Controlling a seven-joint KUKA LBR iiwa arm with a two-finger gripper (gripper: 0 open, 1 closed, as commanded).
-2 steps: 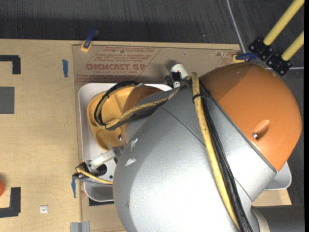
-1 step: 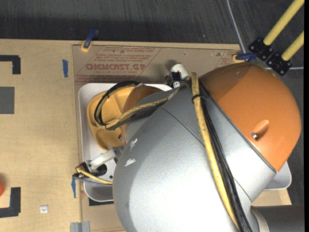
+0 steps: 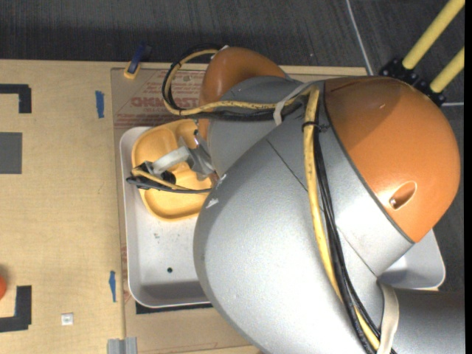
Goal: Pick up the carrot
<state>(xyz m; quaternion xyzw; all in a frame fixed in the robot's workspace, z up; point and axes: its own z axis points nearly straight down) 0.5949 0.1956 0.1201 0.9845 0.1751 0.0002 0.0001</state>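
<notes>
While the arm (image 3: pixel 332 198) covers most of the bin (image 3: pixel 147 271), no carrot can be picked out for certain.
The gripper (image 3: pixel 188 161) sits low at the upper end of the bin as the view has it, right over a broad yellow-orange shape (image 3: pixel 173 201) that spreads below it and to its left. Whether the gripper is spread or closed cannot be told, and nothing can be seen held in it. The shape looks rounded and wide rather than long, so it may or may not be the carrot. No long axis or pointing end can be read from it. A small red-orange thing (image 3: pixel 2 287) lies on the bench at the view's left edge, outside the bin and well apart from the gripper. It is cut off by the edge and too little of it appears to name it. If the carrot is the shape, it lies directly beneath the gripper.
</notes>
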